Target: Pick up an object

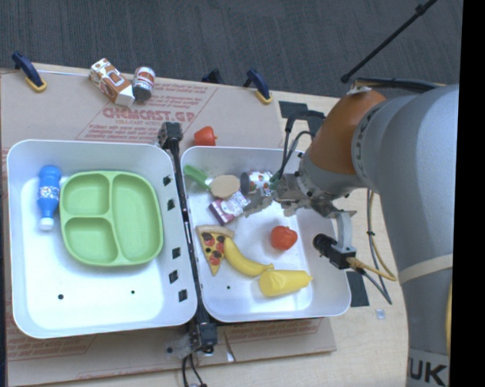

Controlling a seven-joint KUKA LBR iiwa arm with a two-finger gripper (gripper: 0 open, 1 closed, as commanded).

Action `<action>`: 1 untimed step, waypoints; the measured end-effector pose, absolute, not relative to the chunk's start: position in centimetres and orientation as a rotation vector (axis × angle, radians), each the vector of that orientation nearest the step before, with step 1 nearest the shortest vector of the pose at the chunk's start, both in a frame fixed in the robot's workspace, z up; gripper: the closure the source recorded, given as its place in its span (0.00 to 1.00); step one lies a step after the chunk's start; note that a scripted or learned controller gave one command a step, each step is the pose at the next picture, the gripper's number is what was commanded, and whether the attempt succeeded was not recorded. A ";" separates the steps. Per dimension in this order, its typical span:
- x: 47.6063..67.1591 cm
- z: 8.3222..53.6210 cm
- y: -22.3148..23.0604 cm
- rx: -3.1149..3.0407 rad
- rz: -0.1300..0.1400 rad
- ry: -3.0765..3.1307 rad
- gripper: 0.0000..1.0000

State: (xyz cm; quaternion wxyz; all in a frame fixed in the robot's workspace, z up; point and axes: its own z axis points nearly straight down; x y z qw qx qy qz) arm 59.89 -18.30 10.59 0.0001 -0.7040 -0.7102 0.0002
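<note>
Hand (262,188) low over right bin's (334,299) crowded toys, grip state indiscernible; likely to snag the wrapper (230,206) instead, or slip.

You see smooth glossy white plastic bins (19,221), a matt green plastic divided plate (112,217), shiny plastic toy banana (244,260) and tomato (283,238), a printed brown cardboard sheet (78,112), a smooth grey arm casing (410,163).

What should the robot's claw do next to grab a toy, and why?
Probably dip a little lower. The claw hangs in the right bin, over the clutter near the small can and the wrapped packet. I can't see a toy between its fingers, so it looks like it hasn't grabbed anything yet.
</note>
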 end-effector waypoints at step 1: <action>50.7 9.1 -18.9 -2.211 0.005 -2.226 0.00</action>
